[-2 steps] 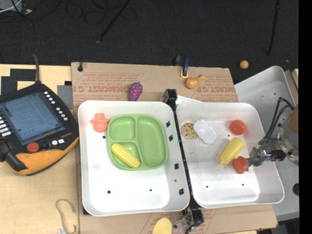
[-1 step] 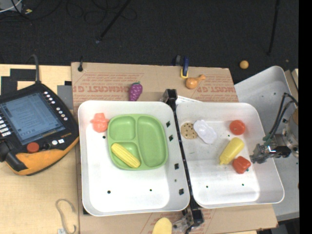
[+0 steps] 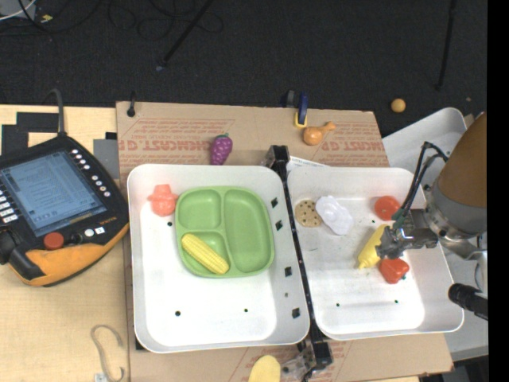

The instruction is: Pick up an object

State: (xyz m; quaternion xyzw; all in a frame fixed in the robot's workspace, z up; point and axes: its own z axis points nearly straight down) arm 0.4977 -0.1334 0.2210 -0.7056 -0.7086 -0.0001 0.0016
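My gripper (image 3: 390,247) reaches in from the right and hangs low over the right bin (image 3: 350,309). A yellow toy (image 3: 368,250) lies just left of its tip, and a red toy (image 3: 394,270) lies directly below it. Another red piece (image 3: 386,208) sits toward the back of this bin. A white lump (image 3: 334,214) and a brown cookie (image 3: 307,212) lie at the bin's back left. I see nothing clearly between the fingers.
The left bin (image 3: 207,317) holds a green divided plate (image 3: 224,231) with a yellow corn cob (image 3: 204,254) and a pink toy (image 3: 162,200). A purple grape bunch (image 3: 220,148) and an orange piece (image 3: 316,133) rest behind on cardboard. A teach pendant (image 3: 52,205) lies left.
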